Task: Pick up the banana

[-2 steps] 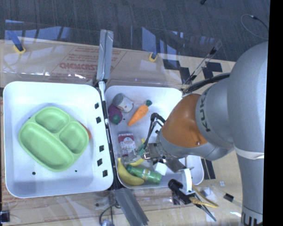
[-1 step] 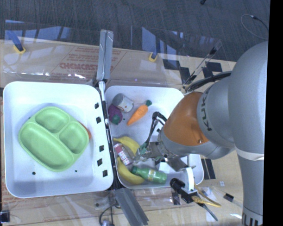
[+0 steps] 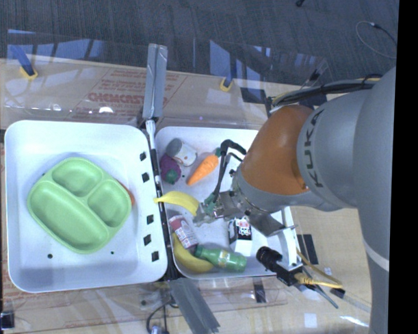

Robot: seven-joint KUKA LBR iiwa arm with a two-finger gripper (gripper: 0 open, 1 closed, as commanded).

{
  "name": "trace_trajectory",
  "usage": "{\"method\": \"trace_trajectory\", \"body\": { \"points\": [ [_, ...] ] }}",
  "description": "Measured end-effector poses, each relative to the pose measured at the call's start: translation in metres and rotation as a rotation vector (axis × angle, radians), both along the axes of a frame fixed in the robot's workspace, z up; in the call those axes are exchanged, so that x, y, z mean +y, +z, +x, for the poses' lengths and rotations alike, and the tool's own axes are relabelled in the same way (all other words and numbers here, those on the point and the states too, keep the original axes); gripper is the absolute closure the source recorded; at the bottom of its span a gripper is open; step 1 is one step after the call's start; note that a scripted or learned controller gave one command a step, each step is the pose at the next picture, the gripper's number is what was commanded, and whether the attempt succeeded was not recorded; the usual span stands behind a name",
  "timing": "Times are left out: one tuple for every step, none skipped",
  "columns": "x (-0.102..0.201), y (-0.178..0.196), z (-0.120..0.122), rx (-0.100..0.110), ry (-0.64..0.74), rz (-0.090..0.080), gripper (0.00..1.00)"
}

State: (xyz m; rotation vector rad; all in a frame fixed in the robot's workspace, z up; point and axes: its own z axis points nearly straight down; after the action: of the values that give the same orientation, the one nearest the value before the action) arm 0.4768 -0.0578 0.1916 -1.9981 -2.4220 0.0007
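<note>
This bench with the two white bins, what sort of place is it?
Probably a robotics lab: a grey and orange arm reaches over a bin of toy food such as a banana and carrot.

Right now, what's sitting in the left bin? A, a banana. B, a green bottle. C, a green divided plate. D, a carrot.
C: the green divided plate lies in the left bin, while the carrot, the green bottle and the banana all lie in the right bin.
</note>
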Motion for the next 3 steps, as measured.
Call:
{"method": "trace_trajectory", "body": {
  "points": [
    [0.000,0.000,0.000,0.000,0.000,0.000,0.00],
    [-0.041,-0.019,0.076,0.000,0.220,0.000,0.00],
    [-0.042,-0.096,0.066,-0.007,0.330,0.000,0.00]
  ]
}}
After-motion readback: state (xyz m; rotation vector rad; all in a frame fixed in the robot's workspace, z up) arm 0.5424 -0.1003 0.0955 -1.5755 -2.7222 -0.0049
